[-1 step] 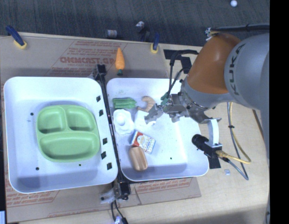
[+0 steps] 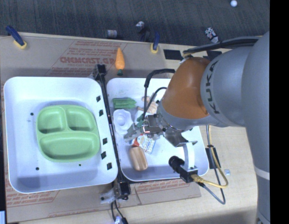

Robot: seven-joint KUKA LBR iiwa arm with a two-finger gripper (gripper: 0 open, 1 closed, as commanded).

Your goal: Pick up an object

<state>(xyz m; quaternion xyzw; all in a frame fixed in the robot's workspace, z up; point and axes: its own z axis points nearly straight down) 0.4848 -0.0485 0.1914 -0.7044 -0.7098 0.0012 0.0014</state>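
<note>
A large grey arm (image 2: 237, 83) with an orange band fills the right side, reaching down into the right bin (image 2: 156, 174). Its gripper (image 2: 143, 127) sits low among a clutter of small objects, beside a tan bread-like piece (image 2: 138, 158) and a green item (image 2: 123, 102). A green divided plate (image 2: 67, 133) lies in the left bin (image 2: 18, 171). Nothing looks lifted yet; a grasp appears unconfirmed.

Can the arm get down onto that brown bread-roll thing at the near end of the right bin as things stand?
Probably yes. The brown roll lies uncovered on the floor of the right bin, just below the gripper. A small printed packet sits against its upper end and could get caught too.
</note>
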